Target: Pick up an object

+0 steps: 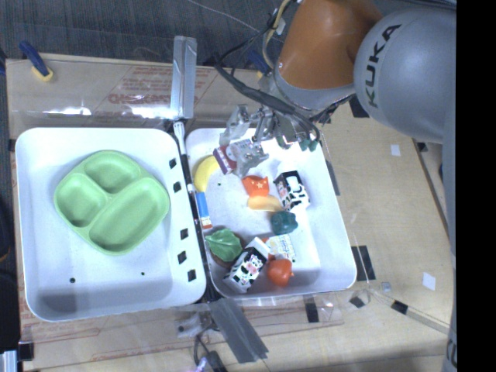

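Metallic and cluttered with cables, the gripper [246, 142] hangs at the upper edge of the right bin [335, 215], just above the banana [204, 170]; its grasp state cannot be told. A clean pick would mean dropping straight onto one toy, such as the orange piece [256, 185], clear of the bin's wall.

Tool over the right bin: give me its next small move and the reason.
Probably a short descent toward the near side of the bin. The tool hangs above the far end of the right bin, and nothing is visibly gripped. The closest items are the yellow banana to its left and the orange toy just below it in the view; the orange toy looks like the easier target.
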Robot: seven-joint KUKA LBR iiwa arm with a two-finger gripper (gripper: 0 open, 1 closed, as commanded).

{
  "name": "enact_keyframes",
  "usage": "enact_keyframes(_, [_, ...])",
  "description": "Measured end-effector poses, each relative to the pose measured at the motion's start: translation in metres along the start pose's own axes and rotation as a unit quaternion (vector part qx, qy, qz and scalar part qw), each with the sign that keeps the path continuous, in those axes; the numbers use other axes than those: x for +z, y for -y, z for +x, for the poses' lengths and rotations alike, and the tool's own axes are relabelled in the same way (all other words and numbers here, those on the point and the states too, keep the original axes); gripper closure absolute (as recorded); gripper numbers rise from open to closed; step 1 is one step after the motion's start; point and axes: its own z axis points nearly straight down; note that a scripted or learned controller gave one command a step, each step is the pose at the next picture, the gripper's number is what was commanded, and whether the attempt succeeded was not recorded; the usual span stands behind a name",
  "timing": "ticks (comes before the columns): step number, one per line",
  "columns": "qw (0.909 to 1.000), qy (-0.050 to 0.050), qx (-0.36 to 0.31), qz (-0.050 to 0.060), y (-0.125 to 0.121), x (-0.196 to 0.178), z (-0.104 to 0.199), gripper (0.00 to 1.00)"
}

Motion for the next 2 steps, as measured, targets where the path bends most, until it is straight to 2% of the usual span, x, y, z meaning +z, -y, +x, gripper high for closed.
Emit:
enact_keyframes(1, [0.9996, -0.011, 0.026, -0.003, -0.034, 0.063, -0.034, 1.00])
enact_keyframes(2, [0.9939, -0.006, -0.110, -0.002, 0.009, 0.059, -0.027, 1.00])
